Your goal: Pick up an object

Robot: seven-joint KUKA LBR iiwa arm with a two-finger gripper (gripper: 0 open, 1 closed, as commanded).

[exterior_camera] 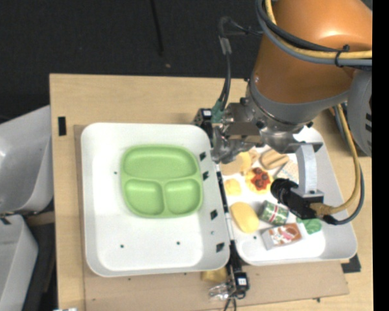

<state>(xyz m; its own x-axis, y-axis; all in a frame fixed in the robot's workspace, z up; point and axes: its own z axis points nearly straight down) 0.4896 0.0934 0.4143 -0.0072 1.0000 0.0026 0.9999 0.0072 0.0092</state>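
left bin white | divided plate green | arm orange | bench tan

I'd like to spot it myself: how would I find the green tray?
Look at the left bin of the two white ones. The green tray lies in its middle, alone. It is pale green with three compartments, unlike the small items crowded in the right bin.

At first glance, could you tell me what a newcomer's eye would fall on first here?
The big orange arm looms over the right bin from the upper right. Next comes the green tray, lying alone in the middle of the left bin. Then the clutter of small items in the right bin, among them a yellow lump and a green can.
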